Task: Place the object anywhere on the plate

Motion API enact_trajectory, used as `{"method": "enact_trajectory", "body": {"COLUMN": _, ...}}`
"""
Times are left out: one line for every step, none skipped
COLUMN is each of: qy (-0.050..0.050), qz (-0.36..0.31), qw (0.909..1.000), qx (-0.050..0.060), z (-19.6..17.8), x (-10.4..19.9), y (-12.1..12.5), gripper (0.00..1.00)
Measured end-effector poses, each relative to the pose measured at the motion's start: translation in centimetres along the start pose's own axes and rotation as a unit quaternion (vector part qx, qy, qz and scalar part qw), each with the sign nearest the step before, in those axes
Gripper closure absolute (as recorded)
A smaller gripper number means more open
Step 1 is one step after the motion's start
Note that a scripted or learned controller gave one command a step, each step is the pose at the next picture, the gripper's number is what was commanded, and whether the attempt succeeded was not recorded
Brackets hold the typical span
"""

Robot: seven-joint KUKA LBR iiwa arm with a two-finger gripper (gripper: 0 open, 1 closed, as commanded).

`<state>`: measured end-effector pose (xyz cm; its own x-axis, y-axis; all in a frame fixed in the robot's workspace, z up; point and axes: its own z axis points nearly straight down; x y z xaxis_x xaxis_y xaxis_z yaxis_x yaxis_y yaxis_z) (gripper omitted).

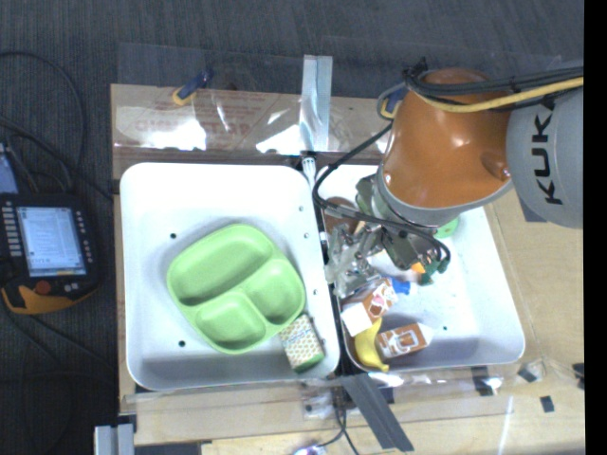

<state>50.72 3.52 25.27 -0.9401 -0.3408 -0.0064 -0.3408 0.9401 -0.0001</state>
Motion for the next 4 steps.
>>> {"method": "enact_trajectory", "body": {"qy": 0.003, "qz": -0.204, "qw": 0.9789, "qx": -0.002, "z": 4.8, "x": -2.0, "y": 6.5, "gripper": 1.00}}
{"method": "enact_trajectory", "body": {"qy": 0.001, "qz": -0.486, "qw": 0.8741, "qx": -0.002, "z": 2.3, "x": -1.7, "y": 6.4, "gripper": 1.00}}
{"method": "enact_trajectory", "body": {"qy": 0.001, "qz": -0.486, "qw": 0.8739, "qx": -0.003, "z": 2.3, "x": -1.7, "y": 6.5, "gripper": 0.00}}
{"method": "enact_trajectory", "body": {"qy": -0.001, "qz": -0.485, "qw": 0.8744, "qx": -0.003, "z": 1.4, "x": -1.8, "y": 6.6, "gripper": 1.00}}
